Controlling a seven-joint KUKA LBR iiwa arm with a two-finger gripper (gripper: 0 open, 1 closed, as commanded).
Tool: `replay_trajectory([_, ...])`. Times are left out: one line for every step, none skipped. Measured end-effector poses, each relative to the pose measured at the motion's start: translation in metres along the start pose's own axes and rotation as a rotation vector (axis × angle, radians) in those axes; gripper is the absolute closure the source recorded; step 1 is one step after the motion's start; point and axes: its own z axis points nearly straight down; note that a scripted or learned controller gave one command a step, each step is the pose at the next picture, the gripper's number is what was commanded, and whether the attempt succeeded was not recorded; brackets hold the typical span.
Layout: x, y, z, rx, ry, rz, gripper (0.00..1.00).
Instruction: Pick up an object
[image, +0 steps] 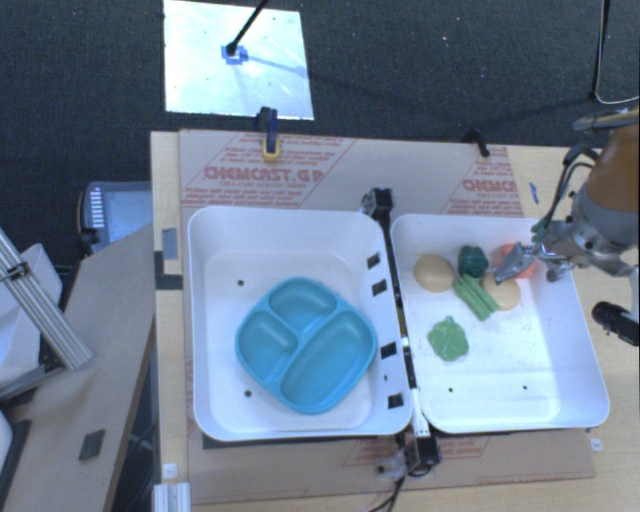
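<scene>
Toy foods (470, 290) in right bin (560, 400); blue tray (305, 345), seemingly bare, left.

The grey arm (606, 215) carries an orange band (615, 165) above its wrist, black cables (562, 190) looping alongside, and ends in a metallic two-finger gripper (515, 265).

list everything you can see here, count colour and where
bins: 2, white, side by side on the bench
divided plate: 1, light blue, in the left bin
round beige pieces: 2, tan, upper part of the right bin
dark green piece: 1, right bin, beside the beige ones
green stick: 1, right bin, lying at a slant
leafy green piece: 1, middle of the right bin
orange piece: 1, by the gripper
arm: 1, grey, right edge
gripper: 1, over the right bin's upper right
</scene>
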Motion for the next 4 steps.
replay_trajectory([0.0, 0.003, -0.006, -0.01, -0.002, -0.002, 0.0])
replay_trajectory([0.003, 0.004, 0.056, -0.008, -0.002, -0.002, 0.0])
replay_trajectory([0.002, 0.006, 0.095, -0.014, -0.005, -0.001, 0.0])
replay_trajectory([0.003, 0.006, 0.086, -0.011, -0.003, -0.001, 1.0])
